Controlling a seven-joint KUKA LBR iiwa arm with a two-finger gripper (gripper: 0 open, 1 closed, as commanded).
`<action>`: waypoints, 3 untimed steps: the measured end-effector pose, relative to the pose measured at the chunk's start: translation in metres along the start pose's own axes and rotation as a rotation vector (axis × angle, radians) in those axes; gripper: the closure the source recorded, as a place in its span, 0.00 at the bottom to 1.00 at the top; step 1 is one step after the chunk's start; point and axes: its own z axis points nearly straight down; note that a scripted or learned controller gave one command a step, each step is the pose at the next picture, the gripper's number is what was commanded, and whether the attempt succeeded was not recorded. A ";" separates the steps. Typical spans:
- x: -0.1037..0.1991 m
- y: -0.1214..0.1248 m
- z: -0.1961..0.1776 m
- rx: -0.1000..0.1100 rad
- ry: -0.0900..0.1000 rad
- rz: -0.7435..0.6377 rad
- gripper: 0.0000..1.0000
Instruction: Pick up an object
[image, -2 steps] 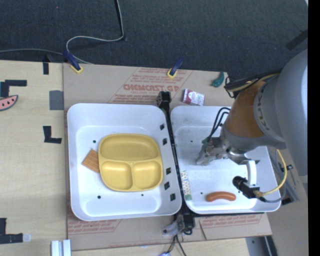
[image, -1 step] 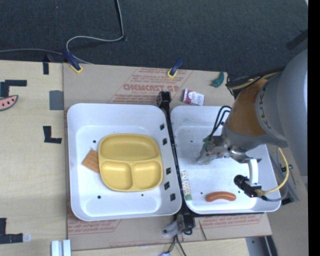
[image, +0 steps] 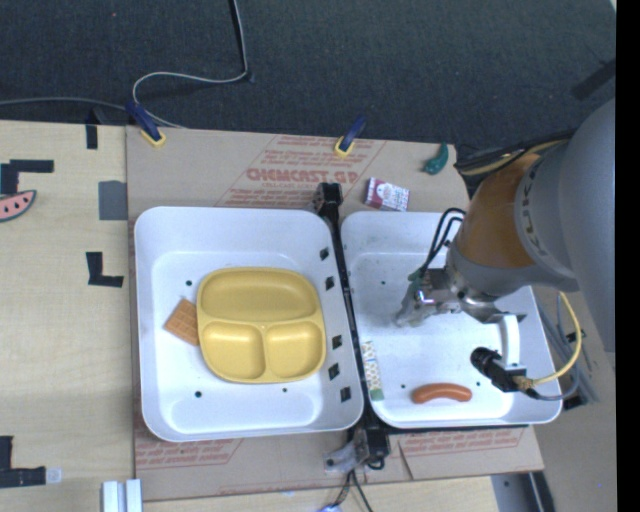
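Note:
A toy sausage (image: 441, 394) lies near the front edge of the right bin (image: 385, 240). A yellow divided plate (image: 262, 323) rests in the left bin (image: 160, 300), with a tan cracker-like piece (image: 183, 321) tucked under its left rim. My gripper (image: 412, 307) hangs low over the middle of the right bin, pointing left, well above and left of the sausage. I see nothing between its fingers.
A small red-and-white packet (image: 385, 194) lies on the cardboard behind the right bin. A black clip (image: 327, 197) sits at the bins' shared back corner. A narrow printed strip (image: 372, 368) lies along the right bin's left wall. Cables trail at the arm's wrist on the right.

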 end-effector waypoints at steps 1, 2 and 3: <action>0.001 0.000 -0.009 0.001 0.001 -0.001 1.00; 0.001 0.000 -0.009 0.001 0.001 -0.001 0.00; 0.001 0.000 -0.018 0.002 0.002 -0.001 1.00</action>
